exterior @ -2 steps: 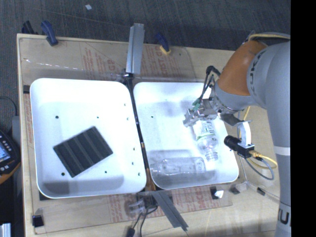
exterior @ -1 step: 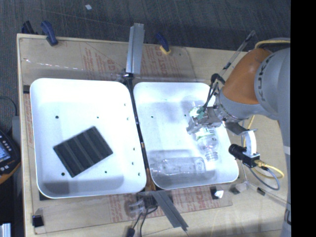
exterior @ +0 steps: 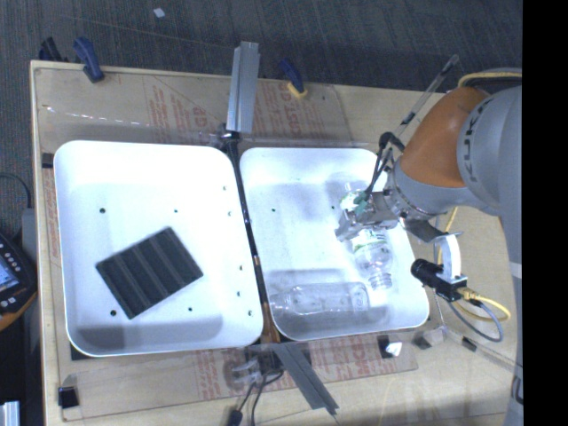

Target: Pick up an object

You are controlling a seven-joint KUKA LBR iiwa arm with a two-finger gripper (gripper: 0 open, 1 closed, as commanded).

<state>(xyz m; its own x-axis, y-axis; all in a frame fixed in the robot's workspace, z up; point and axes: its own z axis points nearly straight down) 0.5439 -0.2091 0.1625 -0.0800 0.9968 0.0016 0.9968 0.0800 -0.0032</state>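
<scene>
left bin point(exterior: 80, 238): at the frame's left it held a dark ribbed slab point(exterior: 148, 271), lying diagonally.
right bin point(exterior: 293, 171): held two clear plastic bottles.
long bottle point(exterior: 319, 298): lay along the lower wall, axis left to right.
small bottle point(exterior: 374, 260): just below the gripper, axis roughly up-down.
gripper point(exterior: 359, 218): low at the small bottle's top end; grip state could not be told.
writing: none readable.

arm point(exterior: 461, 153) reaching in, gripper point(exterior: 362, 216) seemingly lowered
</scene>
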